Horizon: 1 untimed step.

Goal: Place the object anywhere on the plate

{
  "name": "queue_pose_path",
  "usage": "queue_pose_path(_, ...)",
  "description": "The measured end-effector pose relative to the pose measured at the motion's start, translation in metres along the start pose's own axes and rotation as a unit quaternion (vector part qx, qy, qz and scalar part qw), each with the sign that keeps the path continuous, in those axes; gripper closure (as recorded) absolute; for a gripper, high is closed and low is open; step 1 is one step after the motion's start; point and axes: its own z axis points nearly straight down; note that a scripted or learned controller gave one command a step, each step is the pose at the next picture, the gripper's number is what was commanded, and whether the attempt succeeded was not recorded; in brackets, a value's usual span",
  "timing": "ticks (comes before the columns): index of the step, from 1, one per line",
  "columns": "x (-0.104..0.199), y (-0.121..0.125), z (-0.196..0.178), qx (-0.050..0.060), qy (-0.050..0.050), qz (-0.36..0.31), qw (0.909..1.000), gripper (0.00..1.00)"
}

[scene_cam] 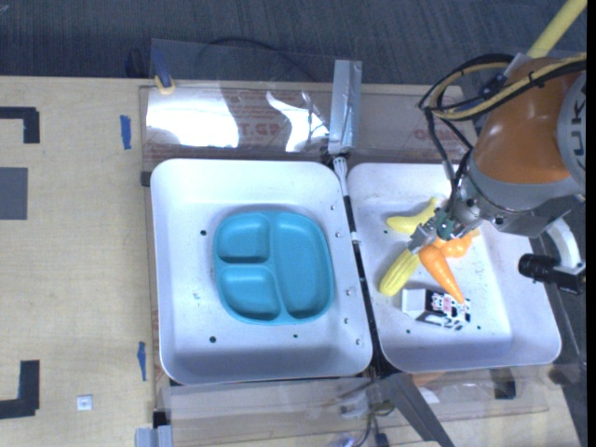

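Two bins | left (177, 250): blue plate (274, 265) | right (521, 333): corn (399, 270), carrot (440, 266), banana (410, 222) | claw (445, 228): grip unclear

We see pale wooden bench (65, 277), black marks along its left edge, bits of blue tape (125, 130) near bins. Two shallow white bins rest on it side by side, touching: left bin (177, 194), right bin (521, 338). Behind left bin lies shiny clear sheet (233, 119), perhaps plastic, glare hides detail.
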Motion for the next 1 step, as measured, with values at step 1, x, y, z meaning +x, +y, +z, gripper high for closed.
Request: queue_pose_path(1,0.0390,0.0754,0.0191,0.001,0.001,0.096,0.9953,1.00)
